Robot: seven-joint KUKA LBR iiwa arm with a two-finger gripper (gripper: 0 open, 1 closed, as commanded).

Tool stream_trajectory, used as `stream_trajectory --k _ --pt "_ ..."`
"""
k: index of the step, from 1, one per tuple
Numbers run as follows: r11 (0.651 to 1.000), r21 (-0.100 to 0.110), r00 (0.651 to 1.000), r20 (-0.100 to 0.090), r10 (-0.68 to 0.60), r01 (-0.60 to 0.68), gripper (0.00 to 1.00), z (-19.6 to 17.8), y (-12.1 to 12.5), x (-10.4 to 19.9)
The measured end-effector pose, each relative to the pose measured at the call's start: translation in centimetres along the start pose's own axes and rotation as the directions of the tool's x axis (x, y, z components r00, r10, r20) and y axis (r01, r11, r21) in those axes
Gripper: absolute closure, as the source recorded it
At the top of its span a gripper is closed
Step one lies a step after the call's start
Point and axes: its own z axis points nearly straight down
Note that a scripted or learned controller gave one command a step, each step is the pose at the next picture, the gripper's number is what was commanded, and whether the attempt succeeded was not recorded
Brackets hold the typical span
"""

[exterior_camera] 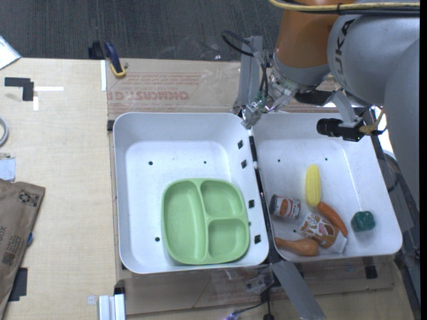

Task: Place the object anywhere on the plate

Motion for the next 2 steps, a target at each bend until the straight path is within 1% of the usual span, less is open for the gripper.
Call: stream_trajectory --k 1,2 --pt "0.989 -0.001 0.989 0.001 -0.146 0.146 1.0 0.5 2.7 3.9" --pt "0.999 0.001 0.999 -0.001 -0.05 0.05 1.0 0.8 -0.2 1.0"
